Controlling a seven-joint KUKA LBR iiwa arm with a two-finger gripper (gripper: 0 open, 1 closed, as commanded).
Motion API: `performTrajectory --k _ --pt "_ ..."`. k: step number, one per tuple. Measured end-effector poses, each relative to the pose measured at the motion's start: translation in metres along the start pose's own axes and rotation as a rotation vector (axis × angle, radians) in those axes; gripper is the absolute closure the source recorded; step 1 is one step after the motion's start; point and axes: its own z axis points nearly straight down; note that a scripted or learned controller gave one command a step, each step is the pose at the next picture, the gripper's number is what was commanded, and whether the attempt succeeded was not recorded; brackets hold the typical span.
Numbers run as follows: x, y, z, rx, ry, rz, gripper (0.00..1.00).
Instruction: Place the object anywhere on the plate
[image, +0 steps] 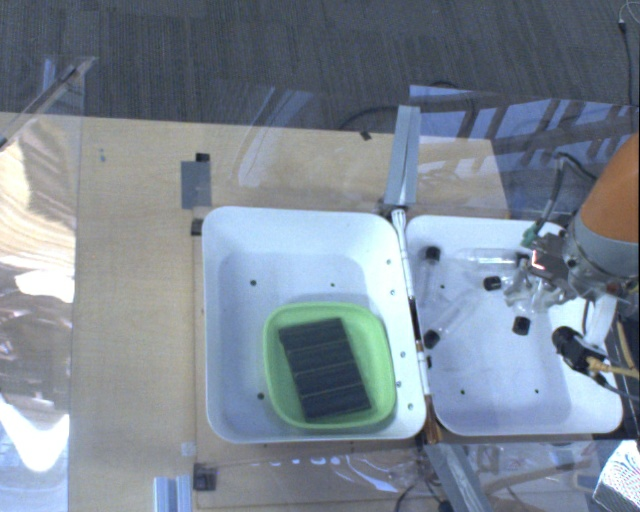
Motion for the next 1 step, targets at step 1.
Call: performTrajectory --k 1 --pt "0.0640 -0.0400 0.0119 0.003 0.001 -0.105 1.00"
